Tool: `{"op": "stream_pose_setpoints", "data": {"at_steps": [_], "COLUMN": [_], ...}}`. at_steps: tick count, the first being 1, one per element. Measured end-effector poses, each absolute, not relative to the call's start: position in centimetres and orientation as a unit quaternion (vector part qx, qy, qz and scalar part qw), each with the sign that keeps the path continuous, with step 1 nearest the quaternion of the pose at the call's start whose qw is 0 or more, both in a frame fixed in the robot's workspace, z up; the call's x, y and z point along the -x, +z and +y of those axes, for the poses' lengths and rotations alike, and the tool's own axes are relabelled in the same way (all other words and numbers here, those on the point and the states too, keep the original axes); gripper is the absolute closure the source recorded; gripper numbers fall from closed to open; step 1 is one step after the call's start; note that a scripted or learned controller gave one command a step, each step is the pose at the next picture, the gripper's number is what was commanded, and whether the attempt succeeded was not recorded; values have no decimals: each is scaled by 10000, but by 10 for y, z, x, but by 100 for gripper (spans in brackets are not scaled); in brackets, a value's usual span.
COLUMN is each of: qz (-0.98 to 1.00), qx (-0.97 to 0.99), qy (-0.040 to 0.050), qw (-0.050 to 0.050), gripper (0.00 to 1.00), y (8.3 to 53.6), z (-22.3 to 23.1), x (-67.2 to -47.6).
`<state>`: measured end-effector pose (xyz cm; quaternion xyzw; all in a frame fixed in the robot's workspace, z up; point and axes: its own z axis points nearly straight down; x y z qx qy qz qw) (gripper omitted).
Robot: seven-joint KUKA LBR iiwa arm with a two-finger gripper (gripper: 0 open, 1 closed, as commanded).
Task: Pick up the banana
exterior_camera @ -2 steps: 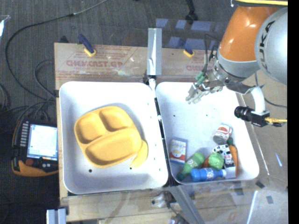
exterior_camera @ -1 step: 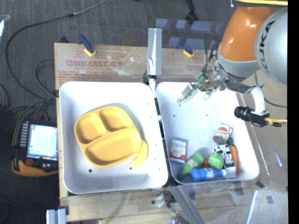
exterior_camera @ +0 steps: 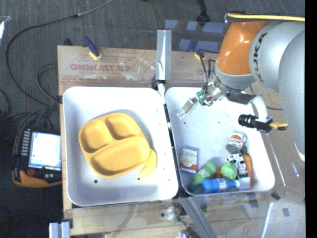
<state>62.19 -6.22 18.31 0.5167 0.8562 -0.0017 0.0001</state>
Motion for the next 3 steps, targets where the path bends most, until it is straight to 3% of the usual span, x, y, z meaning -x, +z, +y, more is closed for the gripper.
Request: {"op": "stream_pose_setpoints", "data": {"at_steps": [1,2,3], "qz": [8563,8562,8280], "qx": [-5165,-5166,-5608], "qy": [-28,-32,-6], "qw": [9,10,-12], "gripper": [100,0,0], "y": [192,192,183], "z": [-62,-62,-44], "x": [-622,-622,-568]}}
